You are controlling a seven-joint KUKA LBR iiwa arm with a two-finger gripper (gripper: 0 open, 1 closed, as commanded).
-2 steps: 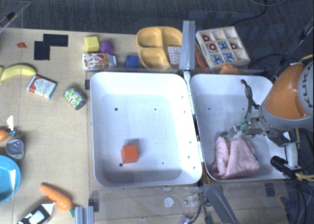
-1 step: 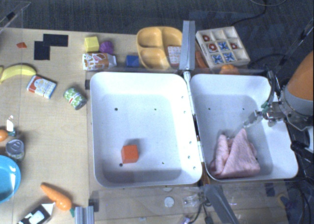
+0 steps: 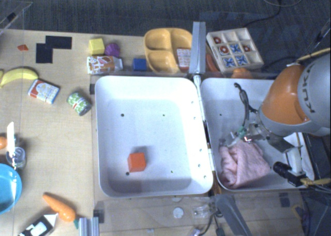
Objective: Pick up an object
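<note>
Gripper touching pink cloth

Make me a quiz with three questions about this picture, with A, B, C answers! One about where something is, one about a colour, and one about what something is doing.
1. Where is the block?
A. In the left bin
B. In the right bin
C. On the bench beside the banana

2. What colour is the cloth?
A. Blue
B. Pink
C. Green

3. How does the cloth lie?
A. Spread flat
B. Hung over the bin's rim
C. Bunched in a heap

Answers:
1. A, the orange block sits on the left bin's floor, near its front.
2. B, it is a pale pink heap in the right bin.
3. C, it is crumpled in folds just under the gripper.
</note>
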